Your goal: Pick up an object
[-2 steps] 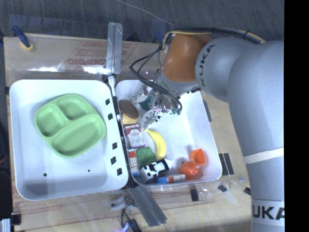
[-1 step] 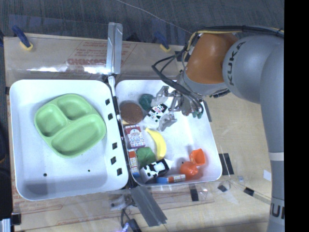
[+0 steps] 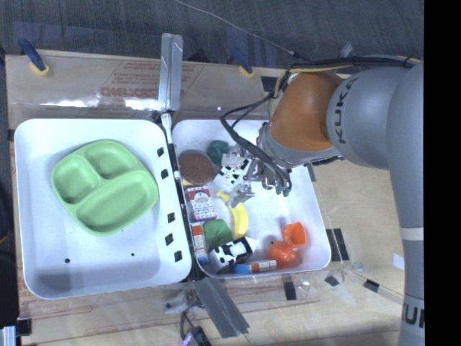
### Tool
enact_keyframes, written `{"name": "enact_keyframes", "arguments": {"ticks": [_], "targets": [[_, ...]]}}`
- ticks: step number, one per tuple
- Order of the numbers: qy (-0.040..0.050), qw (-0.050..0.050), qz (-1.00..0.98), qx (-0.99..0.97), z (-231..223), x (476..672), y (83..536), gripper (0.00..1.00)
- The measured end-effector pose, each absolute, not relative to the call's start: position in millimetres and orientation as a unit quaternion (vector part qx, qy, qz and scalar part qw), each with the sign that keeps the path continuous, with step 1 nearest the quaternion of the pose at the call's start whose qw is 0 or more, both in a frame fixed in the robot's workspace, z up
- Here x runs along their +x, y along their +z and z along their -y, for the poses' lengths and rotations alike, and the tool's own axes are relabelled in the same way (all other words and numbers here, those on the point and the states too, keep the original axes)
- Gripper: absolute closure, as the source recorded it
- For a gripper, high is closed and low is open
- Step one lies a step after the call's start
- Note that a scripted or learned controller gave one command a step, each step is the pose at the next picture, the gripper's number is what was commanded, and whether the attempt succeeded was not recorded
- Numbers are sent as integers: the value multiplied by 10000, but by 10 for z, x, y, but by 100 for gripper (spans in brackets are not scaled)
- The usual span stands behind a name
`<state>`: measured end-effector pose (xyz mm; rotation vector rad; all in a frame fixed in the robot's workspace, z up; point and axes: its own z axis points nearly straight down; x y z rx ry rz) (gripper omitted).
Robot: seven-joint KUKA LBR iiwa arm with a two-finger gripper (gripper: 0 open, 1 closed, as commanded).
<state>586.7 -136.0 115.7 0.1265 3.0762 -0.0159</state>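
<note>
From my overhead camera, I've got the gripper down in the right bin, but I can't tell how it's set. The yellow banana lies just on its near side, brown disc to its left, orange toy near-right. Green divided plate sits in the left bin.

Left bin white, holds a pale green divided plate. Right bin white too. Inside it: brown disc at 10 o'clock, dark green lump at 11, red-and-white printed card, yellow banana centre, green block, black-and-white cow-patch toy at 6, orange pieces at 5. Arm grey with orange band.
</note>
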Motion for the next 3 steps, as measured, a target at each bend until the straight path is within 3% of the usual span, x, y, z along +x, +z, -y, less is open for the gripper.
{"name": "enact_keyframes", "arguments": {"ticks": [2,3], "targets": [[-32,350,-9942,1014,1088,5147,1133,0],[-31,56,-9905,-1375,1042,6174,977,0]]}}
